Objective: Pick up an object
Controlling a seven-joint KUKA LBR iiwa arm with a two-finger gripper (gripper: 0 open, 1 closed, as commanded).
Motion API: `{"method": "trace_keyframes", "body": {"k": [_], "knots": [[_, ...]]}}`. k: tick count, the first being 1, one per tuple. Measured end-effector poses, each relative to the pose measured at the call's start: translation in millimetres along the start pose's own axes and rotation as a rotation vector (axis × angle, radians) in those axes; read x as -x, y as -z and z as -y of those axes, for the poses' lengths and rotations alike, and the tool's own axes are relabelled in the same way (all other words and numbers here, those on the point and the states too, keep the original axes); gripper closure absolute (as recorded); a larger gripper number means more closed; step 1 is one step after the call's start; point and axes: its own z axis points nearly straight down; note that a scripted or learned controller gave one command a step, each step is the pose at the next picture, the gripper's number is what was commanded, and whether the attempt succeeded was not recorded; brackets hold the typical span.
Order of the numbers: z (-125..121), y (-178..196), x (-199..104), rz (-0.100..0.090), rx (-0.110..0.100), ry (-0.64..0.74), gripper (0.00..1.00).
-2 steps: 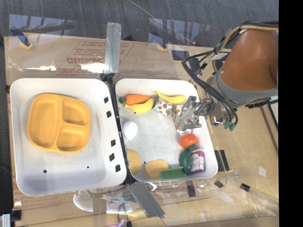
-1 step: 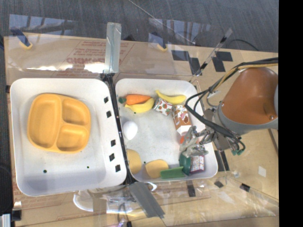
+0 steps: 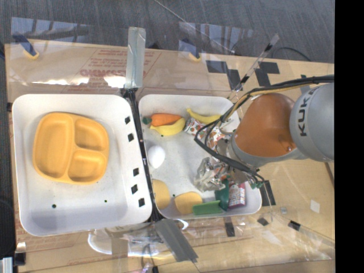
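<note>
The right bin [image 3: 170, 104] holds an orange carrot [image 3: 165, 119], a yellow banana [image 3: 168, 129], a second banana [image 3: 203, 117], a white egg [image 3: 155, 156], two pale yellow rounded pieces [image 3: 160, 193] [image 3: 188, 201], a green block [image 3: 207, 207] and a purple and white packet [image 3: 238, 195]. My gripper [image 3: 210, 174] is a silvery shape low in the middle of this bin, just above the green block and to the right of the egg. The grey arm with its orange band [image 3: 266, 127] covers the bin's right side.
In the left bin [image 3: 34, 209] lies a yellow divided plate [image 3: 70, 147]. Cables [image 3: 227, 110] loop from the wrist over the second banana. Tape strips and clear plastic lie on the cardboard around both bins.
</note>
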Motion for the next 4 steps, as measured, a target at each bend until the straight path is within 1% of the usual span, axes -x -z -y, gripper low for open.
{"method": "trace_keyframes", "body": {"k": [1,2,3,4], "knots": [[-49.1,-0.7,5.1,-0.003,0.003,-0.064,1.0],[-66.1,177.1,33.6,0.007,-0.006,0.138,1.0],[-154.4,180.3,44.7,-0.001,0.001,0.05,1.0],[-134.1,212.9,93.0,0.002,-0.002,-0.162,1.0]]}}
